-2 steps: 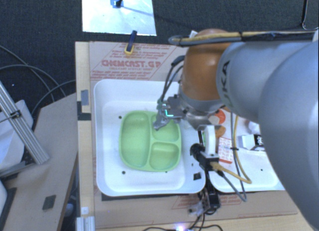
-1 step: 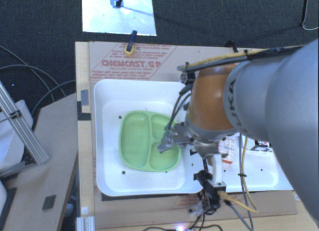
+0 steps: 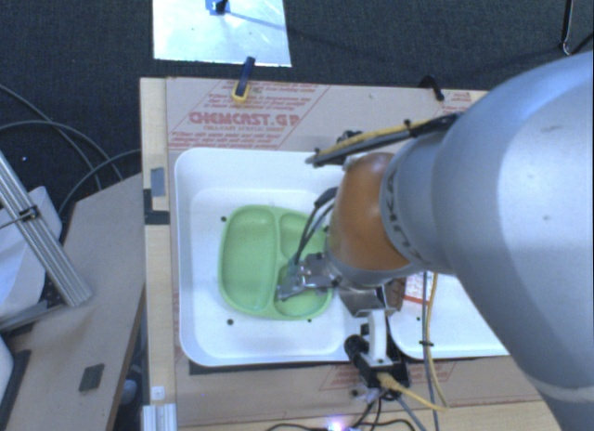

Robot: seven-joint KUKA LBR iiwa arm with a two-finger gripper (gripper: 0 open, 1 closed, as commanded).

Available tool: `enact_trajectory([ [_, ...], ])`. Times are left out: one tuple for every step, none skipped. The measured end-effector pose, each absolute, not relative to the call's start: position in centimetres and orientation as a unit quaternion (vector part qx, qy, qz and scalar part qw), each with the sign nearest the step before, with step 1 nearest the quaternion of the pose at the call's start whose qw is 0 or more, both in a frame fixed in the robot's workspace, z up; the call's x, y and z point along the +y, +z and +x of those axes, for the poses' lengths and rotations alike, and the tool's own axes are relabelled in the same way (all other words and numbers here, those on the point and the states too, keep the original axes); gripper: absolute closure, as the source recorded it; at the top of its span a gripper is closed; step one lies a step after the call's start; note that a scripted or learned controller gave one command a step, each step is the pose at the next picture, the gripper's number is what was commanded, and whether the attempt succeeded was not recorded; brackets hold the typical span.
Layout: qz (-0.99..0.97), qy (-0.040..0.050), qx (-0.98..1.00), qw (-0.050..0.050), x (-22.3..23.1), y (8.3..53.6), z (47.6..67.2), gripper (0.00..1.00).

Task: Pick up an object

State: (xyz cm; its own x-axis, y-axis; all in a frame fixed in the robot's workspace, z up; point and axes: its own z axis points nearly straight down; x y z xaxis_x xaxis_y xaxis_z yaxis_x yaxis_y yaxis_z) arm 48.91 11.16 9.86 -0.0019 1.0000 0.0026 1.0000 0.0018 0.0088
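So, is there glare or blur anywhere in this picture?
Camera view: strong glare on the metal sheet at top; the arm, close to the lens, looks soft and oversized; the green tray in the left bin is evenly lit and sharp.

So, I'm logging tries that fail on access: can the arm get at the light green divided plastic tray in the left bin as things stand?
Probably yes. The hand is already down over the right edge of the light green divided plastic tray, which lies flat in the shallow white bin with nothing on top of it.

Pale green tray (image 3: 249, 257) — white bin (image 3: 200, 197) — orange-banded grey arm (image 3: 483, 197)
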Motion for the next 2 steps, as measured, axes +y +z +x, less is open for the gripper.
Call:
enact_trajectory([
  [0.705,-0.0017,0.709,-0.002,12.2,8.6,56.9,0.0],
  [0.704,0.0062,0.71,0.003,18.7,19.0,61.2,0.0],
])
